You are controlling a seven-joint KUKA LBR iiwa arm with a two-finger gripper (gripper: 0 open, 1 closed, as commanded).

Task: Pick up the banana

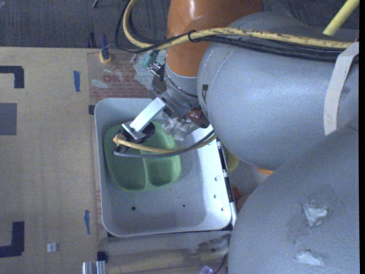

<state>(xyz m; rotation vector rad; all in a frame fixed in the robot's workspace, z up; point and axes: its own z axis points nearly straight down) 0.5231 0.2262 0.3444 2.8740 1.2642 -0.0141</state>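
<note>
Camera view, right of centre: a pale yellow sliver (232, 163) shows just outside the right wall of the white bin (171, 217), wedged between that wall and the big grey arm (274, 96). It may be the banana, but too little of it shows to be sure. A small orange patch (263, 173) peeks out a little further right, also under the arm.

The gripper (178, 125) hangs near the middle of the frame, over the upper part of the bin, above the upper right edge of a green dish (140, 176). Whether the gripper is open or closed cannot be told, and nothing can be seen held in it.

The green dish lies in the upper left part of the bin and has a ridge dividing it into two hollows. Below it the bin floor is bare white with two small dark specks (134, 208).

The arm's orange band (211, 16) sits at the top centre. A tan board (45, 153) fills the left side, carrying black corner marks and short strips of blue tape (77, 81).
</note>
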